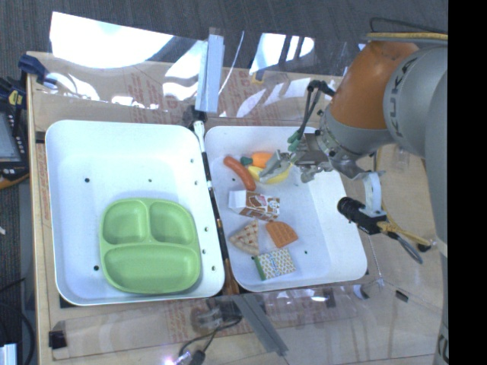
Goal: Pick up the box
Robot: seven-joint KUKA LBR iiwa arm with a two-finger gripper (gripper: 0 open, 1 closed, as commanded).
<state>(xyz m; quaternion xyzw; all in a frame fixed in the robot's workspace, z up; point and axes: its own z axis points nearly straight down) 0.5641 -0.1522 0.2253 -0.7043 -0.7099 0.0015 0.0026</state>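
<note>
The box (259, 204), a small white carton with a printed side, lies flat near the middle of the right bin (335, 257), with a triangular wedge (245, 237) and an orange cracker-like piece (281, 233) just below it, a patterned green packet (275, 263) further below, and a red sausage-like piece (240, 172) above it. The gripper (288, 160) hovers up and to the right of the box, over a yellow banana-like toy (275, 175); whether it is spread or pinched I cannot tell. A good pick probably means shifting toward the box and descending squarely across its short sides, clear of the wedge.
</note>
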